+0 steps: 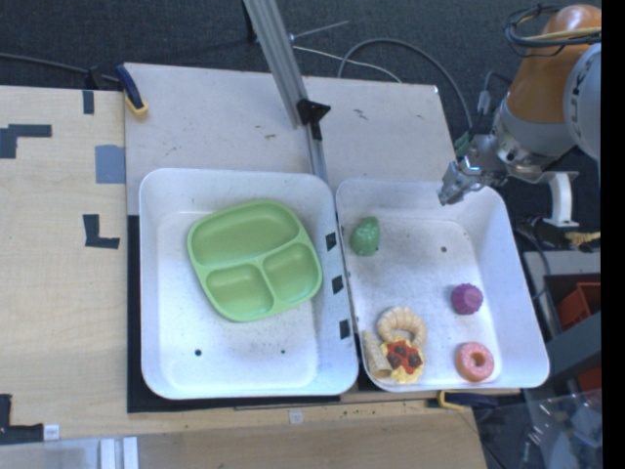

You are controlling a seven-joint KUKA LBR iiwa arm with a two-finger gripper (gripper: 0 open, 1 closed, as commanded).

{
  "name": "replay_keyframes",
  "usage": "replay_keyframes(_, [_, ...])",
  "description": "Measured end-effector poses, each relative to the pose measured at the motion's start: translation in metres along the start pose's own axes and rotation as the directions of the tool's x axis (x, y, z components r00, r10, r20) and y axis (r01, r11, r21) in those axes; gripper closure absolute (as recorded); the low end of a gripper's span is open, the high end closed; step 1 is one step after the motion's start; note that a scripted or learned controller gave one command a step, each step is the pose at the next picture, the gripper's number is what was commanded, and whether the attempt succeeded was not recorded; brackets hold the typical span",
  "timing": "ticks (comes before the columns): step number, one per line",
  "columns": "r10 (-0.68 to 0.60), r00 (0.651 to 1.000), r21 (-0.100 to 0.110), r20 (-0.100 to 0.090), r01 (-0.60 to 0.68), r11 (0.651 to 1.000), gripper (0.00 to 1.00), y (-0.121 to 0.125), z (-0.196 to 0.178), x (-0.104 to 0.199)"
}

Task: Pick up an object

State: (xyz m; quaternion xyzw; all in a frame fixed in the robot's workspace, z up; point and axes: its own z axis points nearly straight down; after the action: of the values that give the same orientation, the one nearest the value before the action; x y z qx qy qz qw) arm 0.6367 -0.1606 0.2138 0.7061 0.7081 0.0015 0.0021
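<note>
The right bin [508, 233] holds several small items: a green rounded piece [365, 235] near its far left, a purple ball [467, 299] at the right, a pink donut [476, 362] at the front right, a pale ring-shaped pastry [400, 322], and a red and yellow toy [401, 357] at the front. My gripper [455, 189] hangs over the far right rim of this bin, well away from every item, and I see nothing between its fingers.
The left bin [161, 291] carries a green divided plate [255, 258]. A slanted metal pole [278, 47] rises from the back of the bench above the bins' shared edge. A blue and yellow clamp [132, 90] lies at the far left.
</note>
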Motion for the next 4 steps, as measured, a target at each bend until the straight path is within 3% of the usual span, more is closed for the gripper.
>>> replay_keyframes(1, [0.001, 1.000, 0.003, -0.001, -0.001, 1.000, 1.00, 0.001, -0.025, 0.001])
replay_keyframes(2, [-0.003, 1.000, 0.006, -0.002, 0.003, 1.000, 1.00, -0.005, -0.033, 0.053])
replay_keyframes(4, [-0.004, 1.000, 0.008, -0.002, 0.004, 1.000, 1.00, -0.017, -0.010, 0.158])
